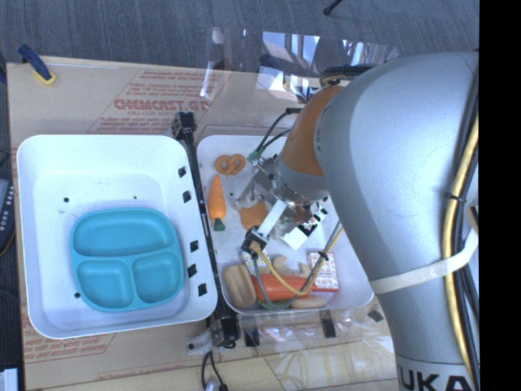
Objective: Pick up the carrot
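the carrot (216, 199) was seen lying in the right-hand bin (232, 141), close along its left wall. its narrow tip was pointed to the far side and its green stub to the near side. nothing was laid across it and nothing was gripped around it. a pretzel (230, 164) was placed just beyond its tip, and a small orange piece (253, 214) was set just to its right. at the near end of the same bin a bread roll (238, 283) and a long orange item (277, 287) were crowded together. the left-hand bin (49, 186) was occupied by a blue divided plate (126, 257).

the gripper (264, 192) was held over the middle of the right-hand bin, near the carrot but to its right and apart from it. whether the claw was released or clenched could not be told, since it was masked by the wrist and the bulk of the arm (407, 177).

the approach was judged to be the step in hand, with the grasp not yet made. for the next move, the gripper would need to be shifted toward the left wall, turned across the carrot's width and lowered. little room was left by the wall, and the small orange piece might be caught by mistake.
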{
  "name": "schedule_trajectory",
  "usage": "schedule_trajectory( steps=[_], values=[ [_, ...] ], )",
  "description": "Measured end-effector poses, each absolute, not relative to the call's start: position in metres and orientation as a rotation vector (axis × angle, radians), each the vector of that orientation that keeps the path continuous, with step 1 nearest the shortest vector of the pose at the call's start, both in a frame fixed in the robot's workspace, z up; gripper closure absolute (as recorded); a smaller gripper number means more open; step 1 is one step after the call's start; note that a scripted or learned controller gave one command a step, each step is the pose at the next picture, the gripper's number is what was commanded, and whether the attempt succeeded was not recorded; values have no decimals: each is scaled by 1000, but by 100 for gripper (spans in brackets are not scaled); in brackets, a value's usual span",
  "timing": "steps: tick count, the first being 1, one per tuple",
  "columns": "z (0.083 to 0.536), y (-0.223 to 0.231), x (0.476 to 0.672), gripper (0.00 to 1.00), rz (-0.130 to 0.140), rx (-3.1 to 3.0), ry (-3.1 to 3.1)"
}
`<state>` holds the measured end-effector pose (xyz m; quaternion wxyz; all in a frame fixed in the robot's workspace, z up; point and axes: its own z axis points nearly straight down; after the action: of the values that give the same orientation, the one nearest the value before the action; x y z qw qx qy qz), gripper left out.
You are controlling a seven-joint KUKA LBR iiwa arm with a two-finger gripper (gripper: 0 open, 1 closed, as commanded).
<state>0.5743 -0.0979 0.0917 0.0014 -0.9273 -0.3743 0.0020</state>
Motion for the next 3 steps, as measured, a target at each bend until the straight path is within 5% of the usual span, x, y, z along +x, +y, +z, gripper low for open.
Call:
schedule_trajectory(
  steps=[1, 2, 3],
  values=[
    [102, -97, 576, 100, 5, -2904, -1182],
    [221, -18, 604, 100, -13, -2955, -1060],
    [255, 66, 597, 100, 1, -3123, -334]
  ],
)
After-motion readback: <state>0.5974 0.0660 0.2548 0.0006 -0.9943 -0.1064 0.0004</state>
